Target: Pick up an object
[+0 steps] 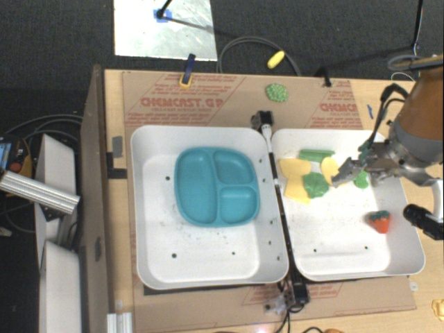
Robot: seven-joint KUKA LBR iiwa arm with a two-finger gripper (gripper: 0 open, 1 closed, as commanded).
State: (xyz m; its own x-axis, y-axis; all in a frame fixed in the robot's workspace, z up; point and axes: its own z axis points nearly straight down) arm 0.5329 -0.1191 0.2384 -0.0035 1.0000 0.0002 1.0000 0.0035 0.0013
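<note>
— What sits in the right bin?

— A cluster of small toy foods near its upper middle: a yellow wedge, a green leafy piece lying on it, a long green piece above them, a small yellow piece beside that, and a green bit further right. A red and orange piece lies apart, toward the bin's right side.

— And the gripper?

— The gripper reaches in from the right and hangs low over the cluster, its tip just beside the small yellow piece. I cannot tell how it stands, or whether it has anything.

— The other bin?

— The left bin carries a blue divided plate, three compartments, lying flat in the middle.

— The surroundings?

— Both bins rest on a worktop covered with brown printed cardboard. A green knobbly ball lies on it behind the bins. Beyond is dark carpet, with a shiny metal sheet and cables.
</note>
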